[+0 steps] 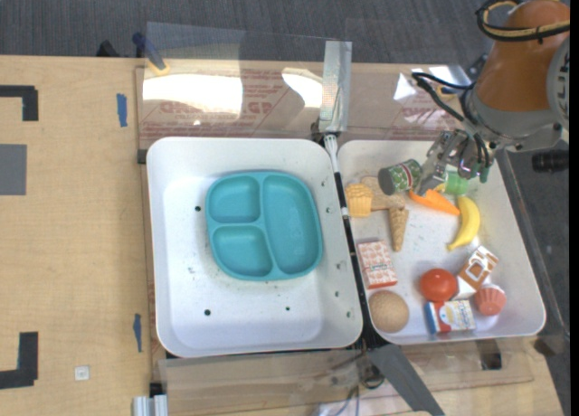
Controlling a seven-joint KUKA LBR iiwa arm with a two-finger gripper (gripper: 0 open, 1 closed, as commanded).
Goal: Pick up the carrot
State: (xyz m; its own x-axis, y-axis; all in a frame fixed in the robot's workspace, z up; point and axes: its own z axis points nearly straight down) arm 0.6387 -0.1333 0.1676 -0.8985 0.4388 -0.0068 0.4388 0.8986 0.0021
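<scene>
The carrot [435, 201], orange with a green top toward the right, lies in the back part of the right bin [525, 265]. It sits between a green can [401, 174] and a banana [466, 222]. My gripper [455, 166] hangs directly over the carrot's back end, low in the bin and close to the can. The wrist hides part of the carrot's green top, and nothing in this view shows the carrot lifted off the bin floor.
The right bin also holds a yellow corn piece [359, 197], an ice cream cone [398, 225], a pink packet [375, 263], a tomato [438, 283], a brown ball [389, 310] and small cartons. A teal divided plate [265, 224] lies in the left bin [172, 251].
</scene>
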